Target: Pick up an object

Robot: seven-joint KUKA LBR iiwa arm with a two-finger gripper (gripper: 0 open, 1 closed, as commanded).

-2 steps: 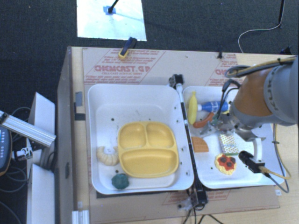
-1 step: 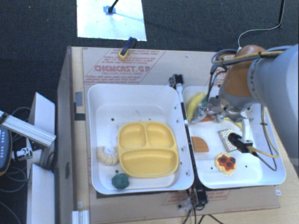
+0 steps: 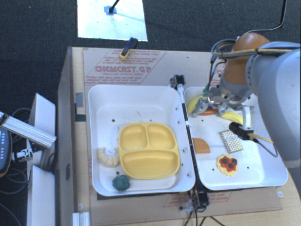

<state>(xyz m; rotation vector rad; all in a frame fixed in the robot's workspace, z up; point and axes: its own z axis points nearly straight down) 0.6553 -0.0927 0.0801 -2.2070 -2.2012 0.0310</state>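
Arm is reaching in from the right, gripper low at the far end of the right bin, right on top of the banana. Can't tell how the jaws stand, wrist blocks it. Also in the right bin: orange slice, checkered block, pizza piece. Left bin has a yellow divided plate, a pale ridged piece touching its left edge, and a green lump near the front.
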